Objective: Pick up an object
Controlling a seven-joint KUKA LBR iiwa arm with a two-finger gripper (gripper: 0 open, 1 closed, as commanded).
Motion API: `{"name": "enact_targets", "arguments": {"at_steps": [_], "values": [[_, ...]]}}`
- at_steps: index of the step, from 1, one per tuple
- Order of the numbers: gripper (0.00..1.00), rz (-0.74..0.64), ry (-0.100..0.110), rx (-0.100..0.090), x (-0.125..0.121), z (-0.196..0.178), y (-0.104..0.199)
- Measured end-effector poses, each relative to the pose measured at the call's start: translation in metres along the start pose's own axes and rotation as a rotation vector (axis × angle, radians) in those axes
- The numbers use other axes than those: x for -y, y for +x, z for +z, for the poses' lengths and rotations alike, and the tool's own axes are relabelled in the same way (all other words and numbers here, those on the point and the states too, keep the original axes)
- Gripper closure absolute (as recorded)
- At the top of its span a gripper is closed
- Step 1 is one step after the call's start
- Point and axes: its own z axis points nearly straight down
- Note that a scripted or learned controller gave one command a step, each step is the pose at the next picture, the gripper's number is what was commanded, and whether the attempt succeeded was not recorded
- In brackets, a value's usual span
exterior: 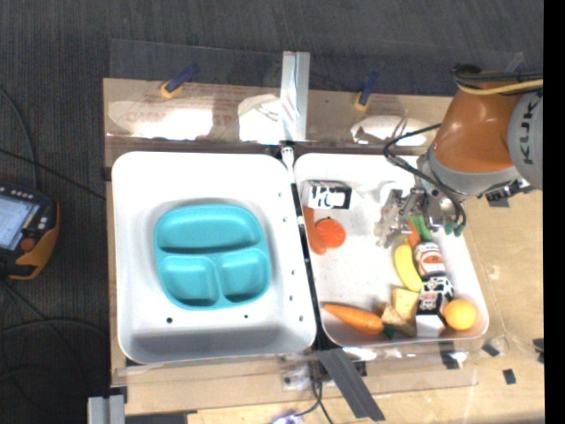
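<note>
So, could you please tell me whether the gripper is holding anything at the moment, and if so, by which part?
It cannot be told. The gripper hangs low in the right bin, just above the banana, but its tips are too blurred to show anything between them.

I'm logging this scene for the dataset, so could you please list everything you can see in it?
Bins: 2, white, side by side on the bench.
Tray: 1, teal, three compartments, in the left bin.
Tomato: 1, orange-red, right bin, left side.
Carrot: 1, orange, right bin, front.
Banana: 1, yellow, right bin.
Orange: 1, orange, right bin's front corner.
Pendant: 1, black and orange, far left.
Gripper: 1, grey, over the right bin.
</note>
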Motion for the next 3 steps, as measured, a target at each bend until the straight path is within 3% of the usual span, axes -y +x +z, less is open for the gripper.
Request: {"name": "enact_targets", "arguments": {"at_steps": [1,2,3], "values": [[0.00,0.000,0.000,0.000,0.000,0.000,0.000],[0.00,0.024,-0.001,0.012,0.003,0.048,-0.032],[0.00,0.189,-0.002,0.012,0.011,0.047,0.027]]}}
